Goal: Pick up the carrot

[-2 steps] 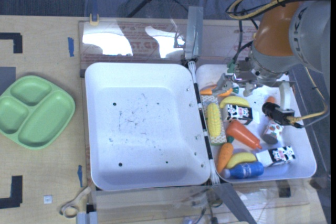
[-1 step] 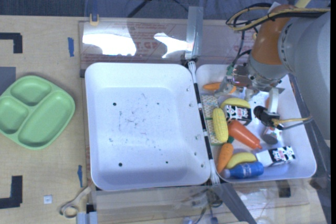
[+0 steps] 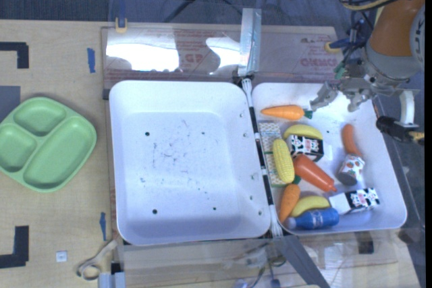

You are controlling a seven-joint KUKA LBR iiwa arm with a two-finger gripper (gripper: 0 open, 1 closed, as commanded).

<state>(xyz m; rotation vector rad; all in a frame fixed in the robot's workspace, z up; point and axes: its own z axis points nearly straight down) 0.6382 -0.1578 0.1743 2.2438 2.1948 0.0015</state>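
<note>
currently the tool [image 3: 341, 98] is hovering over the back of the right bin [image 3: 391, 175], hanging from the grey arm with its orange band [image 3: 398, 30] reaching in from the right. its two fingers are standing spread apart, with nothing between them. the carrot [image 3: 283, 112] is lying on its side near the back left corner of the right bin, green end pointing right, just beside the tool's left finger [image 3: 322, 98] but apart from it.

other items are crowding the same bin: a corn cob [image 3: 282, 160] is lying just below the carrot, a cow-patterned carton [image 3: 305, 145] is sitting beside it, a second orange vegetable [image 3: 314, 174] is lying at a slant in the middle, a blue bottle [image 3: 314, 219] is resting at the front edge. the left bin [image 3: 182, 158] is sitting alongside. a green divided plate [image 3: 44, 143] is sitting on the wooden surface [image 3: 54, 226] at far left.
</note>
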